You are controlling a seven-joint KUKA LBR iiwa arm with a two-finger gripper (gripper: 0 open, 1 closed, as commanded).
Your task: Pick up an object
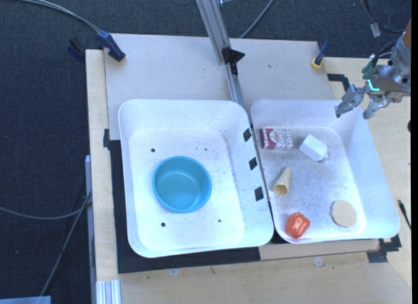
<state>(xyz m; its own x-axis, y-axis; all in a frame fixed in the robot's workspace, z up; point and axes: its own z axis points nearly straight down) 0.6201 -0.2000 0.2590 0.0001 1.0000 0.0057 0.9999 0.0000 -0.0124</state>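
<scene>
My gripper (358, 106) hangs open over the far right corner of the right bin (366, 165), with nothing between its fingers. Below and left of it in that bin lie a red-and-white carton (275, 138) and a white block (313, 147). A tan cone (281, 181) lies nearer the bin's middle. At the front of the bin sit a red pepper-like object (297, 225) and a round tan disc (343, 214).
The left bin (137, 165) holds a blue bowl (182, 184). A metal pole (210, 15) slants up from between the bins at the back. Clamps sit at the bench's far corners, blue (111, 45) at left and yellow (319, 59) at right. Cables trail over the dark floor.
</scene>
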